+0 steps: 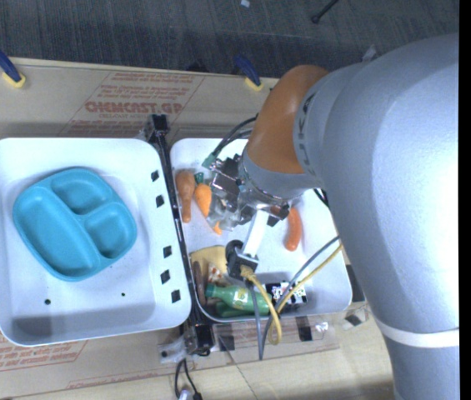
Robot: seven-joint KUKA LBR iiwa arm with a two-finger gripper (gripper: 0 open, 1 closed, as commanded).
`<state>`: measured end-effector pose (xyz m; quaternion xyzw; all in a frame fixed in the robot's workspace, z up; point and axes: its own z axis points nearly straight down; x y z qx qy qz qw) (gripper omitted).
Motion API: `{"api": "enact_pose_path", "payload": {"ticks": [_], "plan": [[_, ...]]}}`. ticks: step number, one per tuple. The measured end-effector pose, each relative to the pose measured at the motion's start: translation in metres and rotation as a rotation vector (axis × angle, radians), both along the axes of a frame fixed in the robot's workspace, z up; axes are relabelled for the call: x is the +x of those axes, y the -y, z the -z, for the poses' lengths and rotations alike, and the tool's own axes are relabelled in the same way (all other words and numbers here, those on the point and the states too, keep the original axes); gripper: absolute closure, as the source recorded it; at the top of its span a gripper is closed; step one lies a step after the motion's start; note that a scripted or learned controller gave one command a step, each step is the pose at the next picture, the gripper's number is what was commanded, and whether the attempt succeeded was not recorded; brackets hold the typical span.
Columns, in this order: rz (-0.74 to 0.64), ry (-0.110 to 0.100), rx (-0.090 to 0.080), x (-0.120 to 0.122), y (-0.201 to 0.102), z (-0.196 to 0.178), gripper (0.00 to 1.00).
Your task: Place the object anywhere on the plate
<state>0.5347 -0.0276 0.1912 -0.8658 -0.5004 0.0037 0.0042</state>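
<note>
Two white bins point(18, 307): the left one holds the blue plate point(72, 222), the right one carrots point(203, 198). The gripper point(231, 202) hovers beside them; its state I cannot tell. Picking seems in hand; next, a sure grasp.

Brown bench point(118, 98), two white bins point(18, 307)

The plate point(74, 222) lies in the left bin point(18, 323); carrots point(187, 192) and a bottle point(233, 298) lie in the right bin point(335, 286).
</note>
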Motion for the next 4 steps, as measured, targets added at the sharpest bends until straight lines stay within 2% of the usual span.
{"api": "enact_pose_path", "payload": {"ticks": [1,2,3,4], "plan": [[0.0,0.0,0.0,0.0,0.0,0.0,0.0],[-0.012,-0.006,0.004,0.0,-0.001,-0.009,1.0],[-0.012,-0.006,0.004,0.0,-0.001,-0.009,0.0],[-0.253,0.0,0.002,-0.033,0.011,0.001,0.0]]}}
